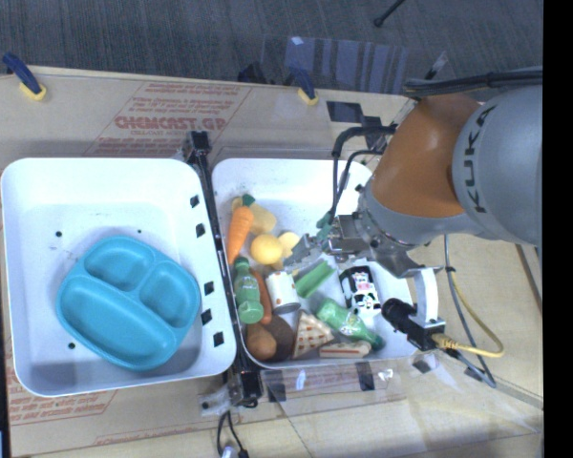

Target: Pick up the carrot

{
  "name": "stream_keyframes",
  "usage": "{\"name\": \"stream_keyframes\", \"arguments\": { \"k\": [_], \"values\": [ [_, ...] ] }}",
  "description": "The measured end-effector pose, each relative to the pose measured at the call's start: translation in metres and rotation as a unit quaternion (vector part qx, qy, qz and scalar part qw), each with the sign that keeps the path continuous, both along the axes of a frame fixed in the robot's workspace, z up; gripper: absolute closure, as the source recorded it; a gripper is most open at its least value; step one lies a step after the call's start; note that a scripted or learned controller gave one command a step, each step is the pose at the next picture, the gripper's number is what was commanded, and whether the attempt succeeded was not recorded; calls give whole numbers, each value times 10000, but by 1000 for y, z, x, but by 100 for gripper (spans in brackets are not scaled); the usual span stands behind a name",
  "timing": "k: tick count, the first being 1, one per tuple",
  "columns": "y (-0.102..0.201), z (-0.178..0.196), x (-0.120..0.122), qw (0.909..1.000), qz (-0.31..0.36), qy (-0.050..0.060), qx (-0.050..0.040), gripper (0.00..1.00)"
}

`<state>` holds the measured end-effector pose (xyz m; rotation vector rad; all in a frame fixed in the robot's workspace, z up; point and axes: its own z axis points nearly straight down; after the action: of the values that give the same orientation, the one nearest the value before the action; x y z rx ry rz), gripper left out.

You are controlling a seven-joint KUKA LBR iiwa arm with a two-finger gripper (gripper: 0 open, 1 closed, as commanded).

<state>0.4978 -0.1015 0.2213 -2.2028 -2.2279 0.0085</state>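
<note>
The carrot (pixel 239 232) is orange with a green top and lies along the left wall of the right bin (pixel 296 172), pointing toward the near side. My gripper (pixel 308 247) hangs low over the middle of that bin, to the right of the carrot, with a yellow lemon (pixel 266 249) between them. A green cylinder (pixel 312 278) lies just below the gripper. The gripper is apart from the carrot. The grey and orange arm (pixel 430 170) covers the right part of the bin.
The right bin is crowded: a green bottle (pixel 248 296), a small can (pixel 285 288), a brown potato (pixel 261 342), a pizza slice (pixel 311 334), and a black-and-white carton (pixel 363 292). The left bin (pixel 38 189) holds a blue divided plate (pixel 129 299).
</note>
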Motion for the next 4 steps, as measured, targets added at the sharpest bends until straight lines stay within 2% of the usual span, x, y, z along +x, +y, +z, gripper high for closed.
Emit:
{"name": "stream_keyframes", "arguments": {
  "k": [1, 2, 3, 4],
  "values": [
    [6, -95, 68, 9888, -1491, 19, -23, 0],
    [1, -131, 100, 9584, -2855, 6, -36, 0],
    [2, -121, 100, 9597, -2808, 41, -24, 100],
    [87, -28, 103, 9287, -3709, -4, -33, 100]
  ]
}}
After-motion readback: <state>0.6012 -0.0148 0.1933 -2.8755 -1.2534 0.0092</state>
